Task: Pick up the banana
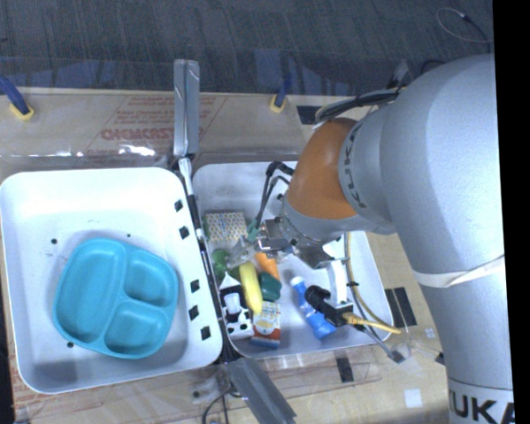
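Observation:
The banana [249, 287] is yellow and lies roughly upright in the picture, in the left half of the right bin [365, 263], among other small items. My gripper [268, 242] hangs over that bin just above and to the right of the banana's upper end, under the orange wrist band [327, 172]. The grey arm covers the right bin's far right side. A small orange item [266, 265] sits between the gripper and the banana.
Around the banana lie a green item [222, 258], a teal piece [271, 289], a blue bottle [311, 311], a small carton [267, 326] and a beige mesh pad [226, 225]. The left bin [34, 210] holds a blue divided plate [119, 294].

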You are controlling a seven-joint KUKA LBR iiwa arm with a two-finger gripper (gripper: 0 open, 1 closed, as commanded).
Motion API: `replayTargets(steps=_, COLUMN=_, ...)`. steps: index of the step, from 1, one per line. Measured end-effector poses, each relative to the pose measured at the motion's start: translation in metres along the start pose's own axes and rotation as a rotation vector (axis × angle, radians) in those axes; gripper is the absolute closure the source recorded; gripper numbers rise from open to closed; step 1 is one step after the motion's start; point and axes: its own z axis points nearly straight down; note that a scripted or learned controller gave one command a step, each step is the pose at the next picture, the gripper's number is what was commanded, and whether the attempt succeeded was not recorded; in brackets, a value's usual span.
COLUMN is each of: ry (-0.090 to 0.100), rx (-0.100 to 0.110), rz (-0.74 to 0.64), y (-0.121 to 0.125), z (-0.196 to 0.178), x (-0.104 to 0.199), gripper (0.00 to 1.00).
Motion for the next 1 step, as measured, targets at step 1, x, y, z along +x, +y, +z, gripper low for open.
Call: replayTargets(steps=1, ry=-0.002, rx=0.0, rz=-0.005, y=0.0005, z=-0.01, x=-0.0003, gripper=1.0)
